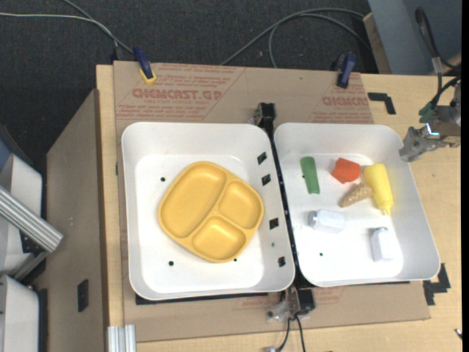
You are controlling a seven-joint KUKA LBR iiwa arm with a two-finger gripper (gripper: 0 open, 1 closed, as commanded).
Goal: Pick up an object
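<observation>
Hovering at the right bin's [410,196] far right corner, just outside its rim: gripper [419,144], grip state impossible to tell from here. Nearest candidate for picking: yellow mustard bottle [379,186], lying inside the bin toward its far right corner, long axis running roughly far-to-near, just leftward and nearward of the gripper. Close beside it, an orange block [346,170] and a tan wedge [357,194]. Farther left, a green cylinder [311,174].

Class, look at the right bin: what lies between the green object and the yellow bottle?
In the camera view, an orange block lies between the green object and the yellow bottle.
</observation>
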